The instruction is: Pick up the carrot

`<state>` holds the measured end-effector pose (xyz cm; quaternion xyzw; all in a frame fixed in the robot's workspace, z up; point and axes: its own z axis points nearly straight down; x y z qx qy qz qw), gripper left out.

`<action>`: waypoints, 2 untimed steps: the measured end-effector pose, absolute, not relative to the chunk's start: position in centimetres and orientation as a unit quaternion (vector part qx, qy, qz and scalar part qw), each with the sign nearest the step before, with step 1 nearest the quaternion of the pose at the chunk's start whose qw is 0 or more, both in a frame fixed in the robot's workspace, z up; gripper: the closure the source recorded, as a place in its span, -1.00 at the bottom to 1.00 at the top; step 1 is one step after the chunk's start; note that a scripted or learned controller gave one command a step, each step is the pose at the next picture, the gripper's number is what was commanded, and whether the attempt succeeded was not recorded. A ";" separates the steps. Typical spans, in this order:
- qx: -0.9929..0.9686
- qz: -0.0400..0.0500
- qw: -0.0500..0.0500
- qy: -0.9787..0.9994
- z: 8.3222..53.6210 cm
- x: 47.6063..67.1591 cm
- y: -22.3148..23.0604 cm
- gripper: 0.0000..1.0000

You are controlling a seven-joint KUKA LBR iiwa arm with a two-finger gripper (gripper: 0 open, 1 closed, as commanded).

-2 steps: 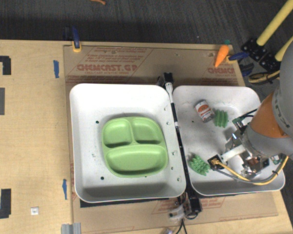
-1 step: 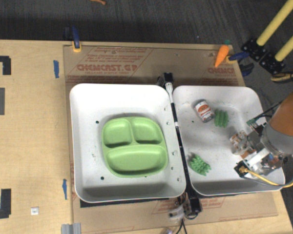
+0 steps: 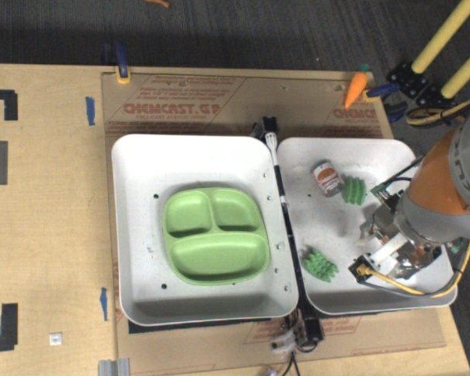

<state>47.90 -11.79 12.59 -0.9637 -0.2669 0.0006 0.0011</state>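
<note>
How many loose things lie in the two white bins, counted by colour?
Green: 3, the divided plate in the left bin, and two small leafy pieces in the right bin.
Red and white: 1, the small can in the right bin.
Total: 4.

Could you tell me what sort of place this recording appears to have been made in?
Probably a robotics lab bench for grasping trials: a grey arm with an orange band reaches over two white bins clamped to a taped board, with toy props such as a green divided plate and a carrot.
</note>
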 end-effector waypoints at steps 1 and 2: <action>-0.976 0.000 0.001 -0.216 28.1 48.2 -11.5 -1.00; -0.970 0.001 0.001 -0.243 18.2 47.9 -18.1 -1.00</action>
